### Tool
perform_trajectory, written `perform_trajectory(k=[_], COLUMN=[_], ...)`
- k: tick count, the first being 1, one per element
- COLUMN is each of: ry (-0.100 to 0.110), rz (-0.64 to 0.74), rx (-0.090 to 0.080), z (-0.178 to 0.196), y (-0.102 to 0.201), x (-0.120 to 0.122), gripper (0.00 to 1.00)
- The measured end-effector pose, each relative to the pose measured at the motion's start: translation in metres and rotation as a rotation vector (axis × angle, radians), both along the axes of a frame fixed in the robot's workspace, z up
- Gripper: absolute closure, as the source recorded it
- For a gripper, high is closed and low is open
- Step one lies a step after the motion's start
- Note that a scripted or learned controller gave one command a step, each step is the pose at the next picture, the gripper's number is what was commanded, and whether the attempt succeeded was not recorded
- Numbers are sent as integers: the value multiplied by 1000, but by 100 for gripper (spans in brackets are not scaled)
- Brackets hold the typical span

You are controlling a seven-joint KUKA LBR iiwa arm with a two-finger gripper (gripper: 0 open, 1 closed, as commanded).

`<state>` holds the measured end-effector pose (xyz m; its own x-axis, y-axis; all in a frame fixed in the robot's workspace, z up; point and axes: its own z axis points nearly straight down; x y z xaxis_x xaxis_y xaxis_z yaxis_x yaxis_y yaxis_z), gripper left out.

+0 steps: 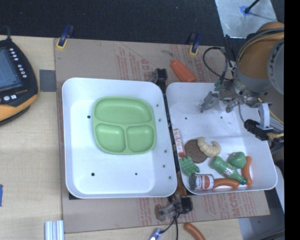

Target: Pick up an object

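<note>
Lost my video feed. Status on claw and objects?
Claw hovering over right bin, upper area, nothing seen held. Toy food pile untouched, bin's near end. Path clear.

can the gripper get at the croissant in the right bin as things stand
Probably yes. The gripper hangs over the bare upper part of the right bin, and the croissant lies uncovered on top of the pile below it. The brown cookie touching it may crowd one finger.

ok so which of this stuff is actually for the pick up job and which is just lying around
For the job:
gripper, above the right bin
toy food heaped in that bin: croissant, brown cookie, can, green bottle, carrot

Just lying about:
green divided plate in the left bin
handheld controller
orange carrot outside the bins
</note>
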<state>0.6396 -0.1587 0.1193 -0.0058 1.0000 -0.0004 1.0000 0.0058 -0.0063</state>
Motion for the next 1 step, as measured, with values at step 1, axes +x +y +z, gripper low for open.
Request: perform_trajectory(k=[1], ry=[-6], rz=[-3], rx=[-2], z=[104], y=[-53], x=[-32], gripper=[0])
